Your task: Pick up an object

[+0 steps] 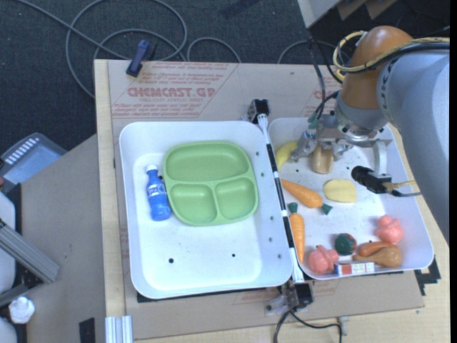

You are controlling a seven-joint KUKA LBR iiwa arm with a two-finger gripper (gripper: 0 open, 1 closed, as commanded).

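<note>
My gripper (322, 148) is down at the back of the right bin (418, 224), reaching in from the right. A small tan piece (320, 161) sits right beneath it, and I cannot tell whether it is gripped. Close by lie a yellow banana-like piece (285, 153) to the left, an orange carrot (300, 193) in front and a pale yellow lemon-like piece (340, 190) to the front right.
The right bin's front holds a second carrot (297, 234), two pink toys (389, 229) (321, 258), a dark green ball (345, 243) and a brown piece (380, 251). The left bin (136, 249) bears a green divided tray (211, 182) and a blue bottle (156, 194).
</note>
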